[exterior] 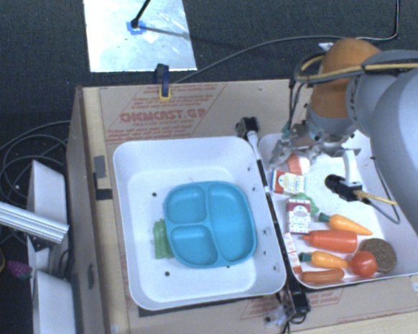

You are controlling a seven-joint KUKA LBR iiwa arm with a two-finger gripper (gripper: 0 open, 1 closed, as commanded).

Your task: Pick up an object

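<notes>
While the arm reaches in over the right bin (pixel 410 253), its end effector (pixel 293 151) sits low at that bin's far end. Whether it is released or clenched I cannot tell from where I stand, and nothing shows gripped in it.

- Right under the end effector, on its near side: red-and-white carton (pixel 296 166), touching it or very close.
- One step further out: second carton (pixel 287 184), against the first.
- Further again: small third carton (pixel 299 214).
- Furthest from the end effector, bunched at the near end: carrots (pixel 333 241), a tomato (pixel 363 264), a brown disc (pixel 381 253).
- Off to its side, across the divider: left bin (pixel 136 204) with a blue divided plate (pixel 210 224) and a green piece (pixel 160 238) beside it.

My reading: the approach is in hand, with the closest carton the likely target and not yet lifted. The next move calls for closing squarely on that carton and rising straight. The second carton crowds it and could be dragged along.
</notes>
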